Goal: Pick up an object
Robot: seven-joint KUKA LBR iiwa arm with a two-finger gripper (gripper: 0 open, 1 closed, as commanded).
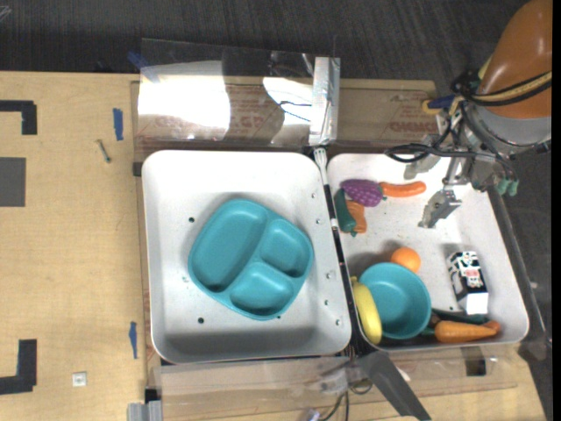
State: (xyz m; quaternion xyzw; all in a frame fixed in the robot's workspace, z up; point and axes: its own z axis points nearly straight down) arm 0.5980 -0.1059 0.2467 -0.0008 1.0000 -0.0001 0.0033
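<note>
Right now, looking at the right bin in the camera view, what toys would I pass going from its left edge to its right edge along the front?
Yellow plastic banana → teal plastic bowl → orange toy carrot. The small orange ball sits just behind the bowl, so its place in the order is unclear.

No words or numbers can be read here. The small white and black carton with red marks [468, 281], at the right of the frame in the right-hand shallow white bin [513, 261], has print on it (too small and blurry to make out). The brown cardboard sheet under shiny clear plastic [254, 108], at the top middle of the frame, shows faint reddish print that cannot be read either.
</note>
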